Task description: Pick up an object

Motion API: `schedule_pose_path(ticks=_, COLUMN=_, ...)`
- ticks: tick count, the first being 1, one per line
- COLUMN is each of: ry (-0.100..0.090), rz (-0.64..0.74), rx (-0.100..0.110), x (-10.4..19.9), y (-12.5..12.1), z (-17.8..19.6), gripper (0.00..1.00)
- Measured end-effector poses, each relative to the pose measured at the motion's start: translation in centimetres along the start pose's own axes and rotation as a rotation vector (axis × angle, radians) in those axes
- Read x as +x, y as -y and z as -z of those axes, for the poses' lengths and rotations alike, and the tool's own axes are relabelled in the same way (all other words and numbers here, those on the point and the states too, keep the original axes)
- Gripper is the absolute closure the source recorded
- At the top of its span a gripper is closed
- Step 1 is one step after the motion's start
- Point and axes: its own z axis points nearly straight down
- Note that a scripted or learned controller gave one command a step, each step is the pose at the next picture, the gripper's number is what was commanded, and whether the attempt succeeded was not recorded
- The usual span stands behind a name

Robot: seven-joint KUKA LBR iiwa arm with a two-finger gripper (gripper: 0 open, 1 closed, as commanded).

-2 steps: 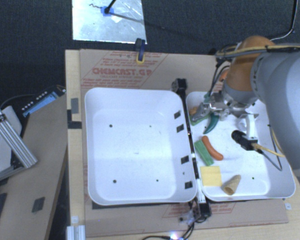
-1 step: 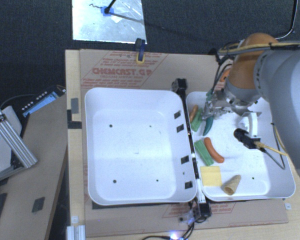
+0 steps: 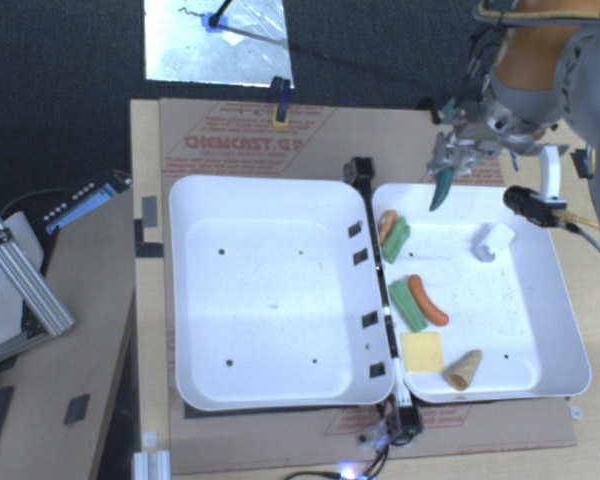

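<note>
I am holding my tool (image 3: 443, 183) over the right bin's (image 3: 550, 298) far edge, gripping a slim green piece (image 3: 441, 190) between nearly closed fingers. Yellow block (image 3: 423, 351) is sitting near the bin's near-left corner.

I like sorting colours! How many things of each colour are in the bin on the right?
Green: 2, one near the top, one lower down
Orange: 2, one, one
Yellow: 1
Tan: 1
White: 1
Total: 7
</note>
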Motion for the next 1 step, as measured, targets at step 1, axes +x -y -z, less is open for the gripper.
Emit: schedule_pose_path(ticks=1, ry=-0.002, rz=-0.001, rx=0.020, x=1.81, y=0.47, z=-3.51, gripper=1.00)
